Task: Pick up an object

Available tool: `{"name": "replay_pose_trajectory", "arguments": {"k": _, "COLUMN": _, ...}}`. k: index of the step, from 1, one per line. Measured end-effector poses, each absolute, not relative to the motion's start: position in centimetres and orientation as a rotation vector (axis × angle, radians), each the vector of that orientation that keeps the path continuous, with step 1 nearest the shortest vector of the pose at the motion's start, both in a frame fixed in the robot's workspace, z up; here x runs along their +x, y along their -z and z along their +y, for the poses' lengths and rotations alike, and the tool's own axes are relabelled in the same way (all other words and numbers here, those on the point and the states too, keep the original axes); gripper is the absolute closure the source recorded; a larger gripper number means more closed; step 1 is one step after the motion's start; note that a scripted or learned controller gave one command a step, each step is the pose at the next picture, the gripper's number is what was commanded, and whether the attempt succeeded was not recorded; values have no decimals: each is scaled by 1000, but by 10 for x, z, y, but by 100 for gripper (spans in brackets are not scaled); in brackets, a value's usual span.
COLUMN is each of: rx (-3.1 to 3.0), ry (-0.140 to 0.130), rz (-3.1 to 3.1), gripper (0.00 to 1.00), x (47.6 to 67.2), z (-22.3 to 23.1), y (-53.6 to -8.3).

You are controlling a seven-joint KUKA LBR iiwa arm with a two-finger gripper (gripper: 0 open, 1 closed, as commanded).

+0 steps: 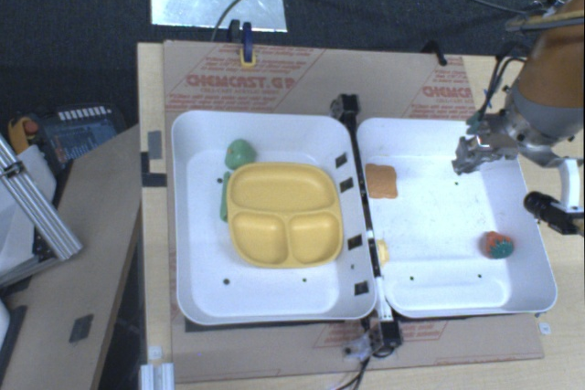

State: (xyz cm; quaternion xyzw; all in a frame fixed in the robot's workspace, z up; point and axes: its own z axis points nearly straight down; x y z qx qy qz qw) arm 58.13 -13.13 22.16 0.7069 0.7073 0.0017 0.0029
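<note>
So, the arm [548, 59] comes in from the right, and its claw [468, 155] hangs over the back part of the right bin [521, 288], tips pointing down at the white floor. I honestly can't tell how wide it is set; the end is just a small grey blur from this angle, and nothing shows between the tips.

Using the right bin as the landmark: a flat orange-tan piece [381, 181] lies inside it at the left wall, toward the back, well apart from the claw. A small round orange and teal object [497, 244] sits near the bin's front right corner, also well apart from the claw. A little yellow thing [381, 252] is tucked right against the bin's left wall, toward the front.

Left of that bin, the other bin [196, 288] holds a yellow divided tray [283, 213], with a green item [239, 153] poking out from behind the tray's back left corner. Both bins rest on a cardboard sheet [302, 73] on the worktop.
</note>
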Motion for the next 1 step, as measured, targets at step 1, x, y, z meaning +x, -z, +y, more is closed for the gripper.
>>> {"name": "replay_pose_trajectory", "arguments": {"k": 1, "rx": 2211, "ry": -7, "rz": 2222, "gripper": 100, "x": 585, "z": -122, "y": -272}}
